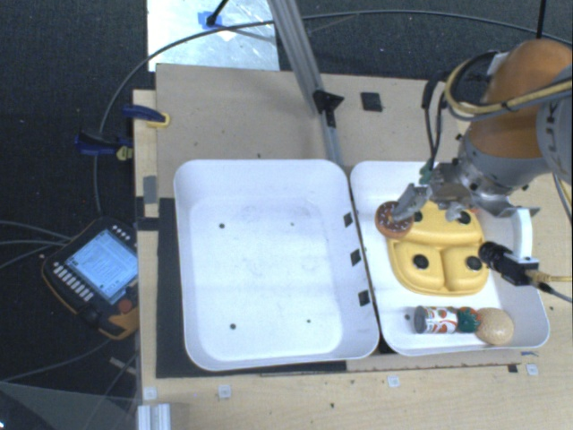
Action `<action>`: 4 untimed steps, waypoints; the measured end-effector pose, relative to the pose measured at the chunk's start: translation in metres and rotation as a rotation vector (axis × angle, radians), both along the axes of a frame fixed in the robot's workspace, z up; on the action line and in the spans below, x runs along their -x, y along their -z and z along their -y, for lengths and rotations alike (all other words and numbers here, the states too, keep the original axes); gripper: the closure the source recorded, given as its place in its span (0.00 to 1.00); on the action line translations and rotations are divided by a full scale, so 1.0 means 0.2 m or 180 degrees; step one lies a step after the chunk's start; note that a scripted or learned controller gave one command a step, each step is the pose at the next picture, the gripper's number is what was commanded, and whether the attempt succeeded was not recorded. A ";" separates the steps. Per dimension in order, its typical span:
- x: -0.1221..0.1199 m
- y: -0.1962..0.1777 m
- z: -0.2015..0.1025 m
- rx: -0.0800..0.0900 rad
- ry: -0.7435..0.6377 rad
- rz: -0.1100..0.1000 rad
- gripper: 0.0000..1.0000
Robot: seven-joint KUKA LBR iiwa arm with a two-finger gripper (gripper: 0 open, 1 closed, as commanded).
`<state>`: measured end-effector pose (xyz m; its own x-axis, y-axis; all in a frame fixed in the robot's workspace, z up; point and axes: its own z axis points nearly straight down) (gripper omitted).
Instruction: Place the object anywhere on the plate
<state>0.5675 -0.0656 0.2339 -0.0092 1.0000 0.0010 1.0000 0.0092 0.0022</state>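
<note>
I work in a robotics lab, not a home. My counter [269,115] is a bare plywood board on dark carpet [63,52], carrying two white bins [260,173] side by side. At nine o'clock a teach pendant [94,271] lies on the floor with its screen lit, cables [116,115] trailing around it. Blue clamps [112,141] grip the board's edge at ten o'clock, and a metal stand pole [300,52] rises at twelve.

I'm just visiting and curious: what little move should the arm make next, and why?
Probably a short shift toward the yellow plate's middle before letting go. The gripper sits over the donut, which lies at the plate's left edge, partly over the bin floor, so it isn't squarely on the plate.
</note>
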 end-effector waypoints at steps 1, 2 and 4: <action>-0.02 0.06 -0.25 -0.0003 -0.0002 -0.0005 1.00; -0.04 0.08 -0.47 0.0000 0.0003 -0.0002 1.00; -0.01 0.07 -0.97 -0.0003 -0.0002 -0.0005 1.00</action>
